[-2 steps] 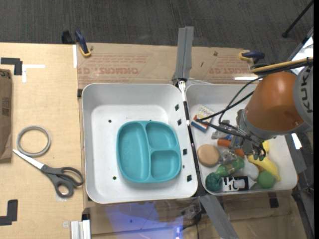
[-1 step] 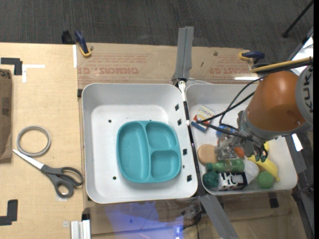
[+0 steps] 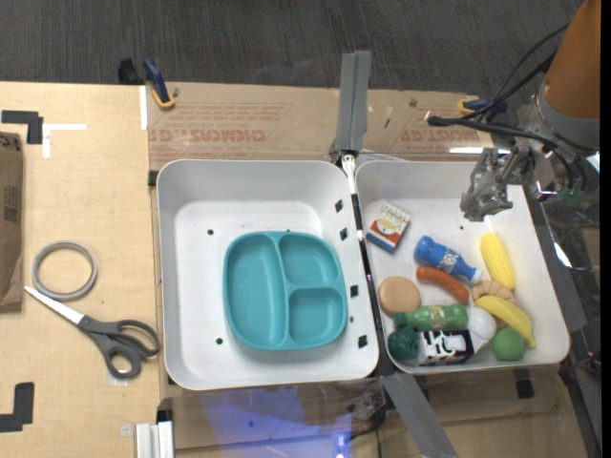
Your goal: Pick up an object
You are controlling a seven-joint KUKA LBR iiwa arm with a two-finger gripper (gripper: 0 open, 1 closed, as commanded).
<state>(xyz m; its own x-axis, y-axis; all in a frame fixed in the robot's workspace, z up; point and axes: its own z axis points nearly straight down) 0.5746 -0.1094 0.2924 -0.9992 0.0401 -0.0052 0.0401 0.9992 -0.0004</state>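
Observation:
My gripper [image 3: 485, 198] hangs over the far right part of the right bin [image 3: 434, 181], above bare floor and with nothing between its fingers. Below it in that bin lie a small white carton [image 3: 389, 228], a blue bottle [image 3: 444, 257], a corn cob [image 3: 496, 260], a red sausage [image 3: 443, 281], a tan round piece [image 3: 399, 295], a banana [image 3: 506, 318], a green ball [image 3: 509, 344] and a black and white pack [image 3: 443, 343]. The corn cob is the nearest of them to the gripper.
The left bin [image 3: 181, 284] holds a teal divided plate [image 3: 284, 291]. On the bench at the left lie scissors [image 3: 100, 330] and a roll of tape [image 3: 64, 268]. Cables [image 3: 506, 103] run along the arm at the upper right.

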